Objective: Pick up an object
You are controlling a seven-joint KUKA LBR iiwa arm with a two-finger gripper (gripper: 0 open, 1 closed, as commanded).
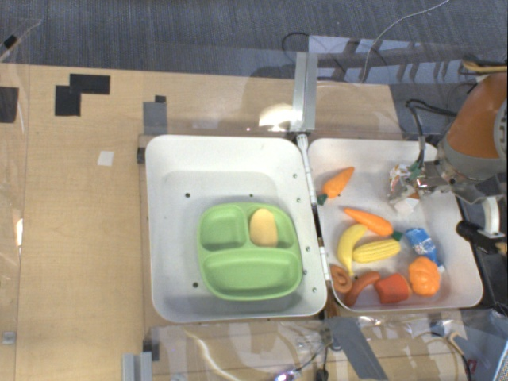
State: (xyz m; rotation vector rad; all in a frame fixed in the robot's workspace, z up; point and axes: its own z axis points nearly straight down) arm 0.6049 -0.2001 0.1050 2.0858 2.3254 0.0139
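Toys were piled in the right bin (470,294), mostly below the hand (406,186) in the picture. The hand sat low over that bin's top right corner, hanging off the grey arm (476,137) with its orange band. Honestly couldn't tell if the hand was open or closed, it was just a shiny tangle from this angle, and I couldn't see anything held in it either.

Nearest to the hand was a carrot (337,182), off to its left at about the same height in the frame. A second carrot (367,221) lay just below and left of the hand. Further down from that were a banana (348,247) and a corn cob (376,250), touching each other. A blue packet (421,244) lay pretty much straight below the hand, with an orange fruit (425,276) just past it. A red block (391,288) and a brown sausage (355,282) sat furthest down, along the near wall.

Well off to the hand's left, the other bin (171,213) held a green tray (250,272) with a lemon (263,227) in its top right compartment. Both bins sat side by side on the worktop (71,236).
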